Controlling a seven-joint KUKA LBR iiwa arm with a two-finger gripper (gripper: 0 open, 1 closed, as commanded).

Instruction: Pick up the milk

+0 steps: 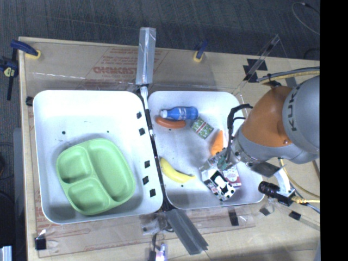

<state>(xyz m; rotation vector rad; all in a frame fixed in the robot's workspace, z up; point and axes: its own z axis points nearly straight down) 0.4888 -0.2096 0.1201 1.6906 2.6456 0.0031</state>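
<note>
The milk (pixel 221 185) is a small white carton with black cow patches. It lies on its side near the front right corner of the right bin (pixel 187 200). My gripper (pixel 222 161) hangs just behind and above the carton, under the grey wrist and orange band (pixel 265 118), and partly covers the carton's far end. From this angle I cannot see whether it touches the carton.
The right bin also holds a blue bottle (pixel 179 113), a red sausage (pixel 171 123), a green box (pixel 202 128), a carrot (pixel 217 142) and a banana (pixel 175 171). A green divided plate (pixel 95 175) lies in the left bin (pixel 49 107).
</note>
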